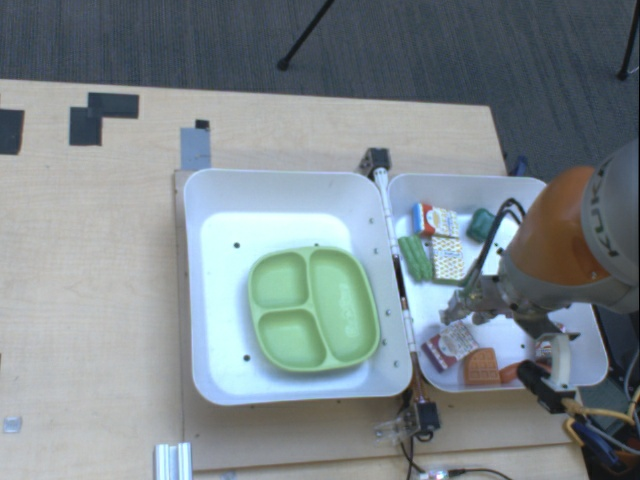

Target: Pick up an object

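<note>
Wooden bench (90, 298); right bin (590, 363) crowded.

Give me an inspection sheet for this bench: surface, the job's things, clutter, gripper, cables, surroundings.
Surface: wooden bench bearing two white bins side by side, left bin and right bin.
Job's things: small packets and toys in the right bin, among them a green block, a dotted packet, an orange waffle piece and a teal piece.
Clutter: green divided plate in the left bin.
Gripper: gripper low over the right bin's things; jaws' state unclear.
Cables: black cable along the arm; wires at the front edge.
Surroundings: grey carpet, dark tape marks on the bench.
</note>
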